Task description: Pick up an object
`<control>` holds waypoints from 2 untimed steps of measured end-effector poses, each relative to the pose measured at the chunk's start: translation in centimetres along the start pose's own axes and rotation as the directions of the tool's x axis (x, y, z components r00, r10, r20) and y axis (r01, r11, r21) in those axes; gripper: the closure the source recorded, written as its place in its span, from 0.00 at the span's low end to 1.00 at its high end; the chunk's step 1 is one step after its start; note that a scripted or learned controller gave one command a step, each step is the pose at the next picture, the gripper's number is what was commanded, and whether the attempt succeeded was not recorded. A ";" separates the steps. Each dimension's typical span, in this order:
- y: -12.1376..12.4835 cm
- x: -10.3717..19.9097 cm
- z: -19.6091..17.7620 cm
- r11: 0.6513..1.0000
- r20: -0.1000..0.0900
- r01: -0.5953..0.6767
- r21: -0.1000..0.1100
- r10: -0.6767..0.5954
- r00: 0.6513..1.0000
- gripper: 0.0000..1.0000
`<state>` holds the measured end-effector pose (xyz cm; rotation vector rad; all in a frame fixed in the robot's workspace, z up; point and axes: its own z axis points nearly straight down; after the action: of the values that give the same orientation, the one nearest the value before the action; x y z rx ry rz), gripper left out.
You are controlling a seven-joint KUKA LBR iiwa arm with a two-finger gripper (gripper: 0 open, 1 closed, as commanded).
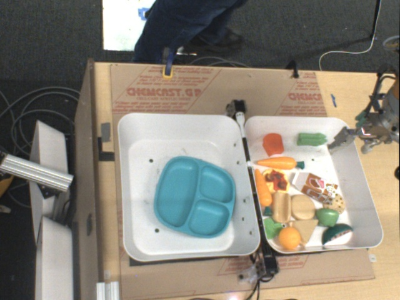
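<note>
The right bin (359,167) holds a heap of toy food: an orange carrot (277,163), a red-orange pepper (272,144), a green pickle (311,139), a printed snack packet (322,190), a bread roll (303,207), an orange fruit (289,237) and a watermelon slice (338,233). My gripper (350,136) hangs at the bin's upper right rim, to the right of the green pickle and apart from it. Nothing shows between its fingers.
The left bin (137,142) holds a teal divided plate (195,195). A black clamp (237,110) sits at the top of the seam between the bins. A person in dark trousers (187,17) stands beyond the bench. Cables lie on the floor at left.
</note>
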<state>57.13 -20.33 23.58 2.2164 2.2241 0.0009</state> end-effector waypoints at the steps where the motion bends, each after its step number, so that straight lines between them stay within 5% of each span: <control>1: 0.3 4.2 8.3 1.000 -0.004 0.005 0.007 -0.005 1.000 0.00; 2: 2.4 11.5 15.5 1.000 -0.003 0.007 0.003 -0.007 1.000 0.00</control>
<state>59.53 -8.85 8.09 2.2119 2.2345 0.0018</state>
